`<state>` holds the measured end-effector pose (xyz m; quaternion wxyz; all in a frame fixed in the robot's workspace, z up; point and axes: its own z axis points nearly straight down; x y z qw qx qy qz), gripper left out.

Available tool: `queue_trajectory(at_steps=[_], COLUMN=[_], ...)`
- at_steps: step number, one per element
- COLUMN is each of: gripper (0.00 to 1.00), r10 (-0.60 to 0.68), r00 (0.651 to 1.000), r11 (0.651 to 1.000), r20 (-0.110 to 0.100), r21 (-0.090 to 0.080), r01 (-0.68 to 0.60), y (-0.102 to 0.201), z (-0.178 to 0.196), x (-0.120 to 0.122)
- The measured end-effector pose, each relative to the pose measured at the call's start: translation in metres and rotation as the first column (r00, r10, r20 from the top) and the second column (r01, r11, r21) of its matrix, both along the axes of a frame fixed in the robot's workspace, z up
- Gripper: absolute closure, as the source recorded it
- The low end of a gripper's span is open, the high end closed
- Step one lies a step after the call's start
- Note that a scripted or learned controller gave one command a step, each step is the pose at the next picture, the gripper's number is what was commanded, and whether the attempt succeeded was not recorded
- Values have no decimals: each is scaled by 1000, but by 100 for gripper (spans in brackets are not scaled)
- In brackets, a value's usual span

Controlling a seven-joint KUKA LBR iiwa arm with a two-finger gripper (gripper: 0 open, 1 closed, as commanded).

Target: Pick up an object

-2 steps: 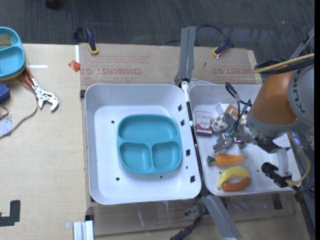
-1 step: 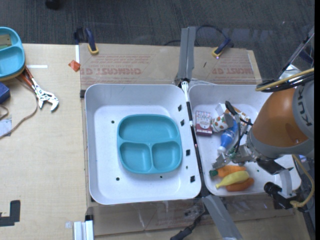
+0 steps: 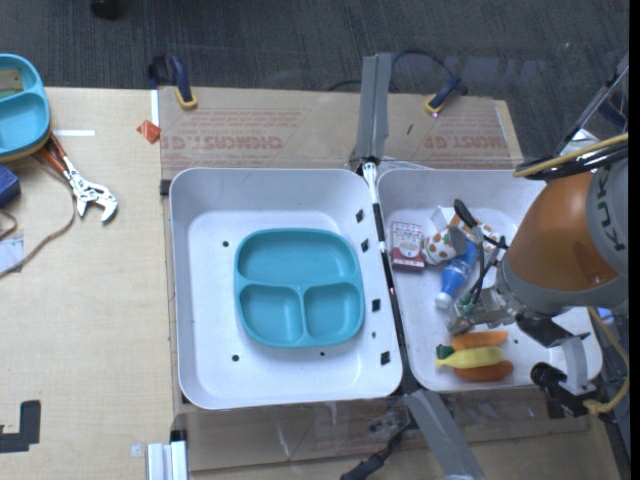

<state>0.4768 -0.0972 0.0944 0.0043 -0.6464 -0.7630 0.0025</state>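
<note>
2 white bins side by side. Left bin: teal tray, 3 compartments. Right bin: red box, blue bottle, yellow and orange toys. Gripper low between bottle and toys; finger state unclear, no grasp seen.

I count two white bins: the left bin and the right bin. One blue divided tray lies left of my jaws. One wrench and one blue bowl sit far off left.
</note>
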Motion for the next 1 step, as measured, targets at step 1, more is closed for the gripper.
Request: queue_trajectory(at_steps=[1], gripper=[100], r10=[171], r00=[985], r11=[985], r20=[6], r21=[-2], r01=[-171], y=[48], z=[94], x=[16])
